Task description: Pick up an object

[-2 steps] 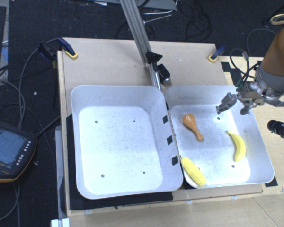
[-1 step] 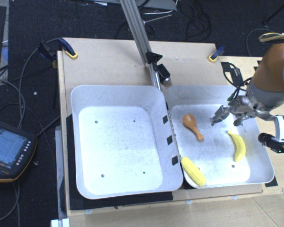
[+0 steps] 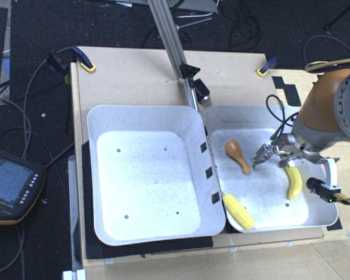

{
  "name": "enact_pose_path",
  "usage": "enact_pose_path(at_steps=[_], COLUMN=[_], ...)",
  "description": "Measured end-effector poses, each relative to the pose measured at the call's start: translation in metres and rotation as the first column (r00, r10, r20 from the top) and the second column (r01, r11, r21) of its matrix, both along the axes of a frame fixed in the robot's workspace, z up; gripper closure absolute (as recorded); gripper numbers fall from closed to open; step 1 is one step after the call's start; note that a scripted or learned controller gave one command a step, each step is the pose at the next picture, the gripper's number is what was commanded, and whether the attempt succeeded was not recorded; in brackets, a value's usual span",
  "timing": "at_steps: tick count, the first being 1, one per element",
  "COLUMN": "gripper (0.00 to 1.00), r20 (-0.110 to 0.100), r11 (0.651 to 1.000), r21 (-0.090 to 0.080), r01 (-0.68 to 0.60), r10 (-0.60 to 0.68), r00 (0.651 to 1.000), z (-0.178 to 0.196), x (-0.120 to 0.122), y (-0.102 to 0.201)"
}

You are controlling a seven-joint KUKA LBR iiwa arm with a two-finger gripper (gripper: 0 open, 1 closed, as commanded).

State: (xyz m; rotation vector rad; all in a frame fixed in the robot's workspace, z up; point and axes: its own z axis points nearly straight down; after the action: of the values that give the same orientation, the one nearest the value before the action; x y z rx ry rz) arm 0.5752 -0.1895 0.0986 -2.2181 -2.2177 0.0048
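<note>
Black carpet strewn with cables rings the tan surface [image 3: 140,74] bearing 2 white bins. We see 3 objects in the right bin [image 3: 262,118]: a brown drumstick toy [image 3: 238,156] at 9 o'clock from the gripper [image 3: 263,154], a banana [image 3: 293,182] at 4 o'clock, corn [image 3: 238,211] at the near rim. Its fingers look parted and hold nothing (likely lining up on the drumstick toy).

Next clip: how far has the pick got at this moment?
Done so far: the arm has reached into the right bin, and its claw sits low beside the brown drumstick-shaped toy. In hand: nothing visibly lifted; the toy, the banana and the corn cob all lie on the bin floor. Left: closing on one object and raising it. The left bin plays no part yet.
</note>
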Motion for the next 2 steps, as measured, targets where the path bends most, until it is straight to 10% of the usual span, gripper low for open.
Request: enact_pose_path(at_steps=[1,2], gripper=[0.00,1.00], r20=[0.006,0.006], r11=[1.000,1.000], r21=[-0.001,-0.002], r01=[-0.001,0.000], r10=[0.001,0.000], r00=[1.000,1.000], z=[-0.003,0.007], x=[0.000,0.000], y=[0.000,0.000])
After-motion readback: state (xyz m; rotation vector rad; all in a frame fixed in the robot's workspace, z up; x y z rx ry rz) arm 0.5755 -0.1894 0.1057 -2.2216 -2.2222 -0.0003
